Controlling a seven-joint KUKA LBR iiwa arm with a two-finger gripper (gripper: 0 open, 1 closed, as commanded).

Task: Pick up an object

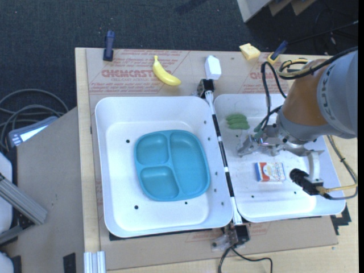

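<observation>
White bins, two: left bin holds one blue tray; right bin holds one green object, one small box and the gripper, jaw state unclear.

1. One fixed camera looked down at a slant from above my bench
2. It took in both white bins
3. My arm entered from its right

Bright, even overhead light washes both white bins nearly to glare. Left of the gripper the blue tray throws hardly any shadow. The arm above it looks soft and blurred; the carpet beyond stays dim.
</observation>
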